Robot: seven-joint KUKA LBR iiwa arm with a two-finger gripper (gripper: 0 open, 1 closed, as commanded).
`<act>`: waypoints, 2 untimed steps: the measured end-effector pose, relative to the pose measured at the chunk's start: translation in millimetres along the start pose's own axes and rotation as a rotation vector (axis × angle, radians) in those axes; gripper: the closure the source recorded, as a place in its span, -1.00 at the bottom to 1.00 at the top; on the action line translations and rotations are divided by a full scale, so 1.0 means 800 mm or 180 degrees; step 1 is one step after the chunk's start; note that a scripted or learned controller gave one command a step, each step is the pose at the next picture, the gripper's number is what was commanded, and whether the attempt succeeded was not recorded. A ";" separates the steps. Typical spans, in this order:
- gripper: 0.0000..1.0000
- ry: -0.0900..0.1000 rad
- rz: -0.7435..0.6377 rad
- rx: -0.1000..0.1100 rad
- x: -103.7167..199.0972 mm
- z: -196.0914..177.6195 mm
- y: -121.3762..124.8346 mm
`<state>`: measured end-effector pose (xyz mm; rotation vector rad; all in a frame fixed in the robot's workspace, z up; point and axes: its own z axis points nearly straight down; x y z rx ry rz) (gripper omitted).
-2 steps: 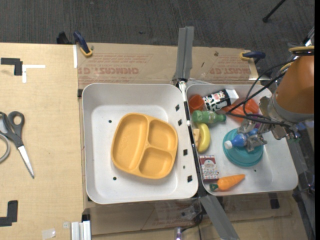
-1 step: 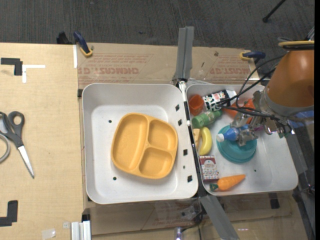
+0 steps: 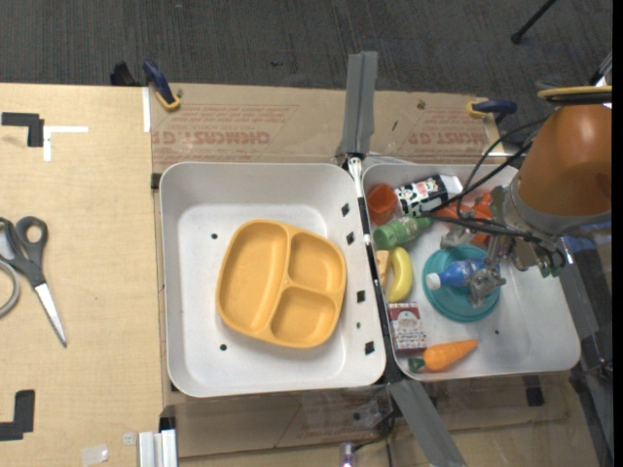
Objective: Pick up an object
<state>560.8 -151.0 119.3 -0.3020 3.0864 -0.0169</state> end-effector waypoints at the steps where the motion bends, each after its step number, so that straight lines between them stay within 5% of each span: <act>1: -1.00 0.0169 -0.0542 -0.0079 -0.118 0.015 -0.041; 2: -1.00 0.0024 -0.0511 -0.0057 -0.084 0.009 -0.092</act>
